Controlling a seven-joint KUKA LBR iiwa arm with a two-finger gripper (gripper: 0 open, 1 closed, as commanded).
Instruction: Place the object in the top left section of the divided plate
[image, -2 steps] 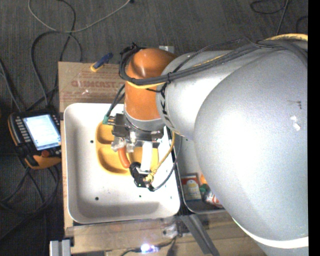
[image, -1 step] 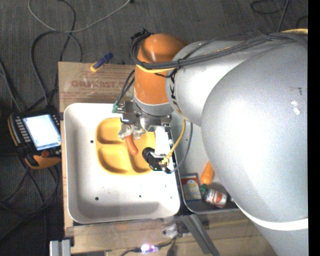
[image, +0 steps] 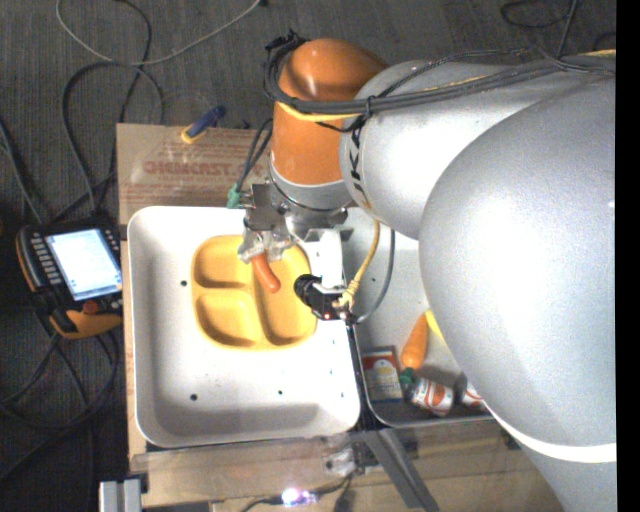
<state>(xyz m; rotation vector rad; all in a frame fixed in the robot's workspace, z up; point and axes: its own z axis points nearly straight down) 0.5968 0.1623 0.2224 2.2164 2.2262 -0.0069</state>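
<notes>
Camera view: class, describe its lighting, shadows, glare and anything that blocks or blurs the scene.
In the camera view, the grey arm looms large and soft-edged, hiding most of the right bin; the left bin is brightly lit, shaded along its near wall; the yellow divided plate shows soft glare; a small light flares at the bottom edge.

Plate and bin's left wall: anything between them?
Nothing; camera view shows bare white bin floor between the yellow plate and that wall.

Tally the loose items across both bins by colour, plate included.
Yellow: 1, the divided plate
Orange: 2, a small object at the tool and a carrot-like item
Red-white: 2, a can and a packet
Total: 5
</notes>
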